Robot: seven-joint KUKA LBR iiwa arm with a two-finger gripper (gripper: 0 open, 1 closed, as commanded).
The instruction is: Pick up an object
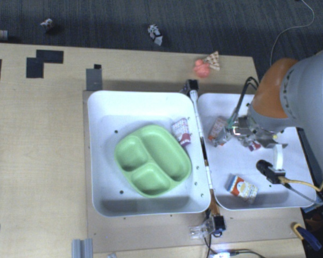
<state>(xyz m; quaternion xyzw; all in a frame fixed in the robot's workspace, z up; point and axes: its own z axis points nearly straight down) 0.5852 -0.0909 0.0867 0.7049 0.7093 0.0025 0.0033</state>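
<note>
Gripper sits low in right bin, far-left part, right beside a small packet (touching or not: can't tell). Finger state can't tell. Orange carton lies nearer, well apart. Green tray in left bin.

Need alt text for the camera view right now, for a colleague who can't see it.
The gripper is low in the right bin beside a small packet; an orange carton lies nearer the front. The left bin holds a green divided plate and a small wrapper.
</note>
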